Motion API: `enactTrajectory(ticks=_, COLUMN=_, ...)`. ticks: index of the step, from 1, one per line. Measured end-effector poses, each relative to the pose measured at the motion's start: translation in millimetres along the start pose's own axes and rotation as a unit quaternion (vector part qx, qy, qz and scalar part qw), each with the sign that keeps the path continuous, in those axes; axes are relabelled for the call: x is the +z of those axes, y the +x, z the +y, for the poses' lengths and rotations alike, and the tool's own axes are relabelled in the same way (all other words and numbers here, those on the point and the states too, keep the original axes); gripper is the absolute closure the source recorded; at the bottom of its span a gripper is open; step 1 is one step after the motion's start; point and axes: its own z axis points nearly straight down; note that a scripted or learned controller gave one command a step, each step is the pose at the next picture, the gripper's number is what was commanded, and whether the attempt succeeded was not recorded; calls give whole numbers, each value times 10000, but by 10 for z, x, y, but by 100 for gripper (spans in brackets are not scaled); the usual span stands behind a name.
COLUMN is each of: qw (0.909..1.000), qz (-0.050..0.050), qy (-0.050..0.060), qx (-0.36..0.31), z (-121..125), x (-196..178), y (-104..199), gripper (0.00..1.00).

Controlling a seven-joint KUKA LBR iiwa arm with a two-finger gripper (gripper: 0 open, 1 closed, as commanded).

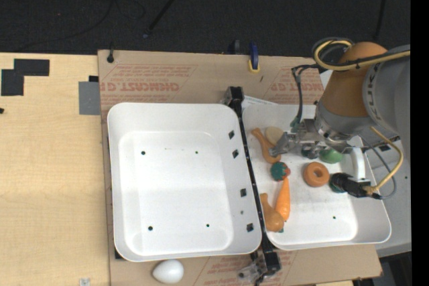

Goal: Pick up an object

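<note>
Camera view: my fingers [287, 144], state unclear, are hovering beside the teal ball [279, 171]; it risks rolling away.

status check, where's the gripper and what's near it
Gripper low in the right bin, fingers unclear. Nearest: tan piece, teal ball. Orange ring and carrot close by.

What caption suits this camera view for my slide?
Claw low in the right bin among a carrot, doughnut and teal ball.
</note>
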Motion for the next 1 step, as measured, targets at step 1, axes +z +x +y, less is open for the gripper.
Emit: enactTrajectory(ticks=1, qw=10000, qz=-1, qy=-13, qx=12, z=-482, x=256, y=235, gripper=0)
